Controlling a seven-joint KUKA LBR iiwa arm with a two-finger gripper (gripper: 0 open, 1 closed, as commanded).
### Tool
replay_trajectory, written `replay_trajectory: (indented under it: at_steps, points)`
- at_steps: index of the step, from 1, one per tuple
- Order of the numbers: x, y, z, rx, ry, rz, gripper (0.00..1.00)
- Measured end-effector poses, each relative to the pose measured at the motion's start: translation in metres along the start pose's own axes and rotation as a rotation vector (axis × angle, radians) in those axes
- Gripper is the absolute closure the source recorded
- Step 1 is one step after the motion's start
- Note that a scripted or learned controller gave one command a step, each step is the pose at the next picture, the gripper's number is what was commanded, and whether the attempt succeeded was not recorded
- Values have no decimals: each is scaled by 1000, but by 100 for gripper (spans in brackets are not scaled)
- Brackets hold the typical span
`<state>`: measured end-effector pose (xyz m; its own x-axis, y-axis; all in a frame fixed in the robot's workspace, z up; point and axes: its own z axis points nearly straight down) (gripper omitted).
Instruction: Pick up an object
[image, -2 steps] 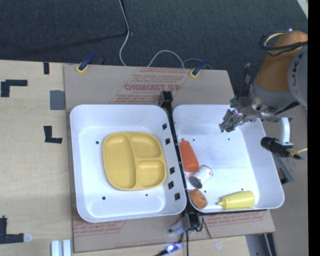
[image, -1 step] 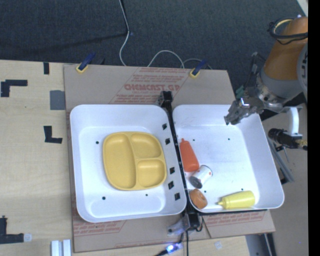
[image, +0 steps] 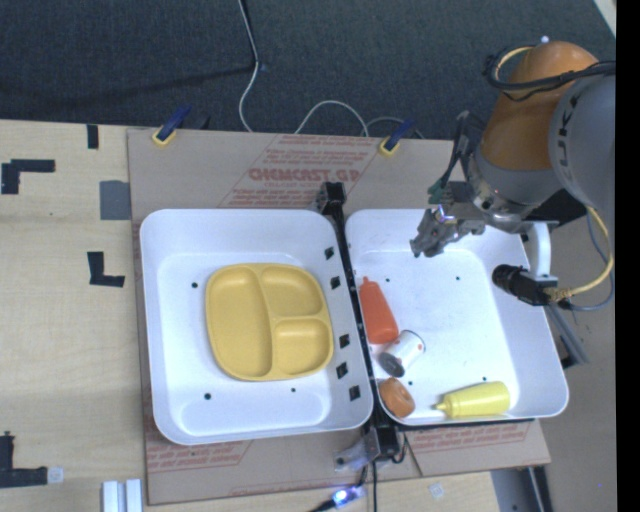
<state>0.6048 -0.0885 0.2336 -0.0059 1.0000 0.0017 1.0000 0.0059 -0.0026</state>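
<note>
arm: cut off by the frame's right edge
gripper (image: 432, 238): above right bin (image: 520, 330)'s far end; jaw state unreadable, nothing visibly held

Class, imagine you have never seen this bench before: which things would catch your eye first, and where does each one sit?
The yellow divided tray stands out first, lying alone in the middle of the left bin. Next comes the grey arm with its orange band, entering from the right, its gripper over the upper part of the right bin. Along that bin's near-left side cluster an orange carrot-like piece, a small white cup and a yellow bottle.
</note>
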Motion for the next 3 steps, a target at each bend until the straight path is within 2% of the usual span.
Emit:
replay_trajectory:
  at_steps: [3]
  points:
    - [145,-12,24,0,-1,0,100]
